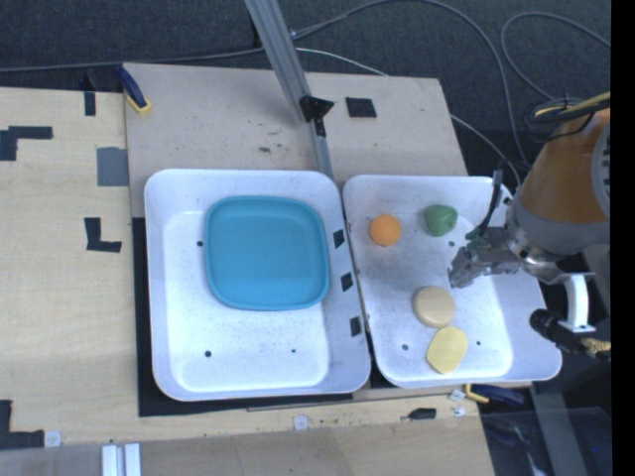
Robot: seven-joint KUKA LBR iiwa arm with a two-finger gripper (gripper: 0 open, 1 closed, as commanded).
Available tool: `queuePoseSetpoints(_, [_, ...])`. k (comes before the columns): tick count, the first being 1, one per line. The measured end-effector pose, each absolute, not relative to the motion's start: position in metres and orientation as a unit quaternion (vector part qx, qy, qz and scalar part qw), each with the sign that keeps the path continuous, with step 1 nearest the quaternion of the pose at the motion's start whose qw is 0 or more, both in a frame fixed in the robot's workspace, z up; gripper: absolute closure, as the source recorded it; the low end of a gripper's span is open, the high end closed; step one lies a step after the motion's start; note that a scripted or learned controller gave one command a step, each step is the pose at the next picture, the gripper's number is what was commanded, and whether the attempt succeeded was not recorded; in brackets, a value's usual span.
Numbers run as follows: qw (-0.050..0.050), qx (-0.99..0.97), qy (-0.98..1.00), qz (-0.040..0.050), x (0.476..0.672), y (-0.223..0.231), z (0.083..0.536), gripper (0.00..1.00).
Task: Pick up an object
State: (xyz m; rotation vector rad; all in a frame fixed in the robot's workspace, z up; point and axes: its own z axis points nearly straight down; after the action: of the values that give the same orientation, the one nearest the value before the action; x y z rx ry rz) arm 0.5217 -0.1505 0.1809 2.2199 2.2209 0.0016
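Success at this step depended on choosing one target and coming down squarely over it. The grey two-finger hand (466,269) hung low in the right shallow white plastic bin (397,357), and whether its fingers were parted or closed could not be told from above; nothing showed between them. Taking that hand as the landmark, the pale beige rounded lump (435,306) lay nearest, just down and to the left of it, with the yellow rounded lump (447,350) touching or almost touching beyond. The small green ball (440,218) sat above it, and the small orange ball (385,230) farther left. The beige piece looked the likeliest pick: the hand would have needed to centre over it, spread wide enough to clear its sides, and avoid nudging the yellow neighbour. The square blue plastic plate (266,252) in the left white bin (179,365) lay well apart.
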Motion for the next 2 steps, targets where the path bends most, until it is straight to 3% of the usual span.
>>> queuePoseSetpoints(1, [0.001, 0.707, 0.707, 0.0007, 0.522, -0.150, 0.232, 1.00])
queuePoseSetpoints(2, [0.000, 0.706, 0.708, 0.0004, 0.528, -0.105, 0.239, 1.00])
